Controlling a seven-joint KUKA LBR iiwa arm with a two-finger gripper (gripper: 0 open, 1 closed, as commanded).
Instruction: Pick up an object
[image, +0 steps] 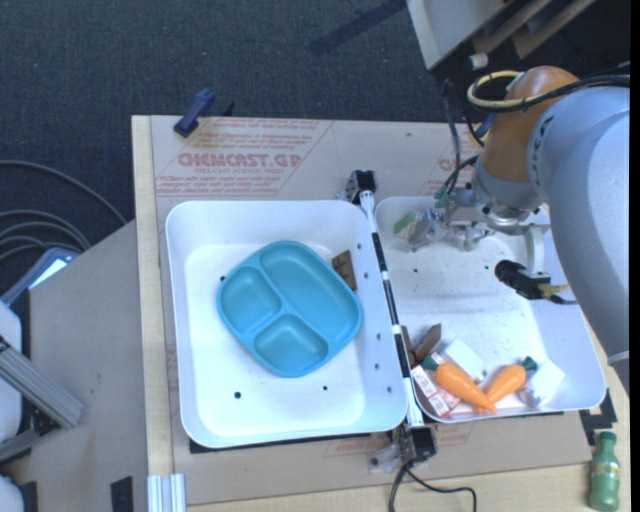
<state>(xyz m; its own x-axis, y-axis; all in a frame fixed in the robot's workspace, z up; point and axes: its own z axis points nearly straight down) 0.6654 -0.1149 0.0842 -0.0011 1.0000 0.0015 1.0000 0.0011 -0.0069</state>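
So the two-finger gripper (441, 228) is parked low over the far end of the right-hand shallow white bin (470, 300), and whether it's open or closed honestly can't be told from this angle, since the tip is blurred against the bin floor. Just beside it, toward the divider, a small pale green object (405, 225) can be seen tucked in the bin's far corner, and that's probably what's being gone for. Nothing is seen held, so the pick should be counted as not yet done. For this step to be done well, the gripper would need to be centred over the green object rather than off to its side, and the bin wall should be kept clear, because a corner spot leaves little room for a clean closure. A straight drop and a firm squeeze before any lift would be advised; the piece looks light and could easily be nudged away. If that corner proves awkward, two orange plastic carrots (478, 385) are lying at the near end of the same bin on a white flat packet (543, 378), well apart from the gripper. The round blue divided plastic plate (290, 305) in the left-hand white bin (200, 350) can be left alone.
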